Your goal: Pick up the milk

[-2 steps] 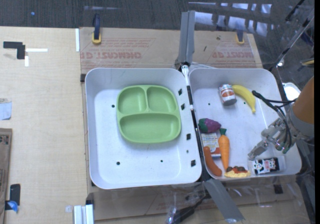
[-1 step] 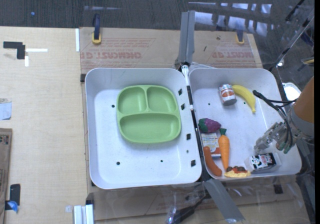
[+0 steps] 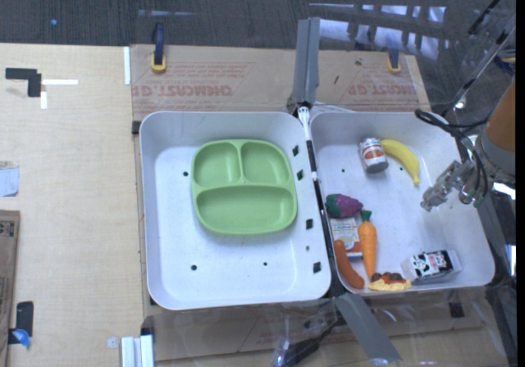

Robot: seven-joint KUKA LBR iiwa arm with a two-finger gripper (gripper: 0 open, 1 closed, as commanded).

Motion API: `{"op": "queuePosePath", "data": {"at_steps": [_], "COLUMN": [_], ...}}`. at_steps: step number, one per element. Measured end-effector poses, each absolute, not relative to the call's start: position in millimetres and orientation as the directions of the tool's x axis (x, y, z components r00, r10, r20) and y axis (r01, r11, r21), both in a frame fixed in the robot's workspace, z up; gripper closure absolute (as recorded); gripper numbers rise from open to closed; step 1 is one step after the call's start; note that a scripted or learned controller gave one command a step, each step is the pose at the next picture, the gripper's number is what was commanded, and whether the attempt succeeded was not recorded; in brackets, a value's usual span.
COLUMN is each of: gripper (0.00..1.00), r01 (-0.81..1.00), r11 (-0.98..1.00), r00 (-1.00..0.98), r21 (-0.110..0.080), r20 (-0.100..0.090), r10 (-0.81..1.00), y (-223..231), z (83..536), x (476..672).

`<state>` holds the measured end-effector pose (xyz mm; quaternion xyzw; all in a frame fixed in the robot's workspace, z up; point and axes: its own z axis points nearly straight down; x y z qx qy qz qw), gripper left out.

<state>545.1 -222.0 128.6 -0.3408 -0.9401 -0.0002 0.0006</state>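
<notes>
Hovering our gripper over the right bin, holding nothing, finger gap unreadable, we are eyeing the milk lying near the front corner, and should be centring above it, clear of the wall.

You look down on the surface from one fixed camera set above it, tilted so the far edge sits at the top of the frame and the near edge at the bottom. It stands far enough back to take in both white bins whole: the left bin fills the middle, the right bin reaches toward the right edge. The arm enters from your right.
</notes>
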Motion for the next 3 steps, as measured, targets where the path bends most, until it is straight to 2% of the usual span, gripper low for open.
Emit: {"op": "queuePosePath", "data": {"at_steps": [1, 2, 3], "gripper": [0.00, 0.00, 0.00], "r01": [0.641, 0.667, 0.657], "r11": [0.768, 0.745, 0.753], "r00": [-0.768, -0.745, -0.753], "r21": [0.000, -0.001, 0.001], "r20": [0.001, 0.001, -0.001], "r10": [0.641, 0.667, 0.657], "y": [-222, -223, -222], "z": [129, 211, 105], "x": [545.0, 543.6, 494.7]}}
